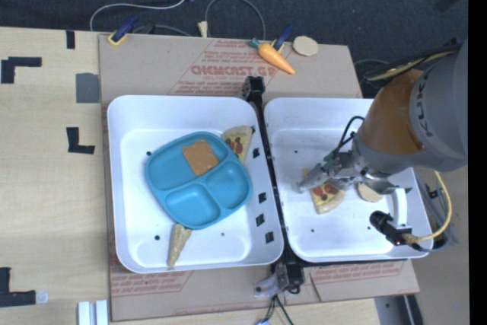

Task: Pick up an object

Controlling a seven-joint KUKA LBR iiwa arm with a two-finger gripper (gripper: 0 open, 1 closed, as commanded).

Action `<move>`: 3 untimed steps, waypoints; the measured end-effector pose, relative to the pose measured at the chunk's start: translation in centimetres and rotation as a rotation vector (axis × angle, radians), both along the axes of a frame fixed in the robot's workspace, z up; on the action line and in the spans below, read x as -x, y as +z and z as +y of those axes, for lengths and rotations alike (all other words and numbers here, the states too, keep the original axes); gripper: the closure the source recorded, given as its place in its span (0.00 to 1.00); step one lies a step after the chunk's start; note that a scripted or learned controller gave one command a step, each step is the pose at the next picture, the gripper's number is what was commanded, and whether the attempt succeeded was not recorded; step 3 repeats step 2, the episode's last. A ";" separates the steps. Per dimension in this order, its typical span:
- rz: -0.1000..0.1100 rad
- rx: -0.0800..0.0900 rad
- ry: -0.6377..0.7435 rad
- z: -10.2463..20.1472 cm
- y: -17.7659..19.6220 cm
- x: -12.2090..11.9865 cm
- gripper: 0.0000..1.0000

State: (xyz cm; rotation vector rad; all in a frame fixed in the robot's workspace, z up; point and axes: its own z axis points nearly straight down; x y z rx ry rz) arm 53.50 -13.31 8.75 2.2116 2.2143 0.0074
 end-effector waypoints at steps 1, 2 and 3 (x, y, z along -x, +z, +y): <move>0.001 0.001 -0.001 -0.2 1.0 -0.1 1.00; 0.002 -0.008 0.010 8.1 10.2 -3.4 1.00; 0.002 -0.008 0.010 8.1 10.2 -3.4 1.00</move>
